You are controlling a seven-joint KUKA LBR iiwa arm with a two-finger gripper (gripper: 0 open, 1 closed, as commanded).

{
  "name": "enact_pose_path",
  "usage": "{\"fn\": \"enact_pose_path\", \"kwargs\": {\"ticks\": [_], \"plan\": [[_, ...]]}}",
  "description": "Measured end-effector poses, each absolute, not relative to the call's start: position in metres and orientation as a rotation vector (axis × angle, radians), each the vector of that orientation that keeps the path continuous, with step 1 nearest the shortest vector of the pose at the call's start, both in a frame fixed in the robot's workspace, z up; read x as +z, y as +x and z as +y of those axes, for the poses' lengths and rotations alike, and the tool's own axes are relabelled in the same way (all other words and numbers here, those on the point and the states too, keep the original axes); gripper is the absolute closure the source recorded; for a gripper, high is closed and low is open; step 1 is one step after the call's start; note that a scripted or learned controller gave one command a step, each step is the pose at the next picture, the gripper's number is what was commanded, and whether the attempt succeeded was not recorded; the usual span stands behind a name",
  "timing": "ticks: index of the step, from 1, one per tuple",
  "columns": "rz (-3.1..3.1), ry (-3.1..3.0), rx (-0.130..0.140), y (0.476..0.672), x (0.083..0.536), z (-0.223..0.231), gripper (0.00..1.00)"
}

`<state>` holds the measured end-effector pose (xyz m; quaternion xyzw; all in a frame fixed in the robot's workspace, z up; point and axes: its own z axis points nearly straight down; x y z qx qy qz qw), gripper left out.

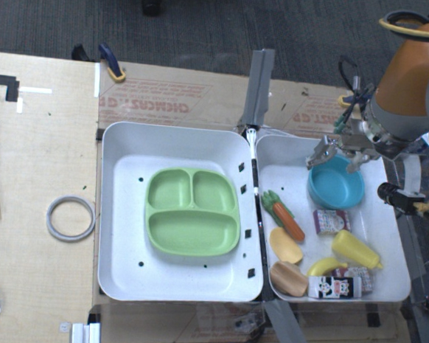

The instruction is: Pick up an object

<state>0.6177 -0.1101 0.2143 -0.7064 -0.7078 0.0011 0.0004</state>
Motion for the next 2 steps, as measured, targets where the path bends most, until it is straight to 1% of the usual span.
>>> {"fn": "enact_pose_path", "kwargs": {"ticks": [1,2], "plan": [[-2.262,-2.177,0.003,0.585,0.119,-0.156,0.00],[-2.318,-2.125,-0.003,0.592,0.094,-0.170,0.00]]}}
